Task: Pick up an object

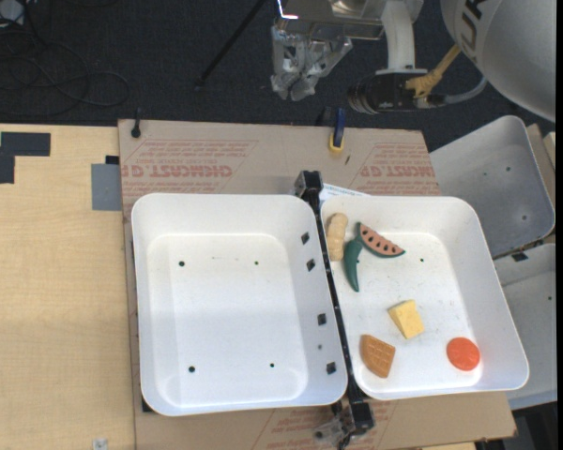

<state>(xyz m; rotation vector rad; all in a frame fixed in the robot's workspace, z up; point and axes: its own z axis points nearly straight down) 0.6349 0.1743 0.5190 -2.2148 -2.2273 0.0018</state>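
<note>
My gripper [296, 75] hangs high at the top of the view, beyond the far edge of the cardboard, and I cannot tell its state from here. Every candidate lies below and to the right of it in the right bin [502, 293]: a pale roll [336, 235], green pepper [353, 263], watermelon slice [381, 242], cheese cube [406, 320], brown wedge [376, 355] and orange disc [464, 353]. The roll is nearest, its long axis running away from me beside the divider, so I judge it the shortest reach.

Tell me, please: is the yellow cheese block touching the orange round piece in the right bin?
Apart. The camera view shows bare white bin floor between the yellow cheese block and the orange round piece.
</note>
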